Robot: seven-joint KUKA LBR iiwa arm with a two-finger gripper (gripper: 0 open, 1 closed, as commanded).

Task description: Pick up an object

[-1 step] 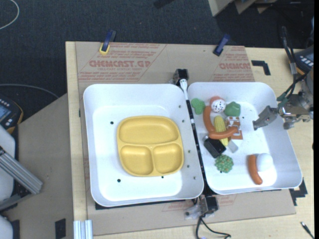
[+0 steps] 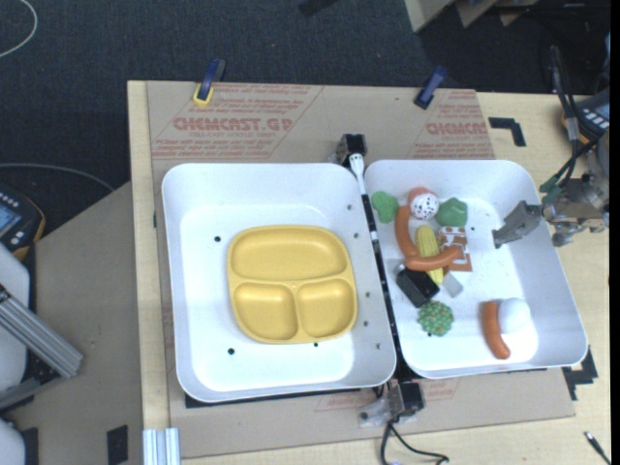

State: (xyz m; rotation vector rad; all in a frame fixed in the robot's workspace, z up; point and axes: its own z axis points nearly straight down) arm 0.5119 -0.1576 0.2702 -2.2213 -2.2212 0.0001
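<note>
Fingers, state unclear, over right bin near glossy plastic sausage

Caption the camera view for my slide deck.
Gripper hovers over right bin of toy food; yellow tray in left bin.

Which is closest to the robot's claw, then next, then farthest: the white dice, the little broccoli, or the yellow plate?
Measured from the gripper over the right bin:
1. White dice, toward the left in the same bin.
2. Little broccoli, lower in that bin, near its front.
3. Yellow plate, over in the left bin.
</note>
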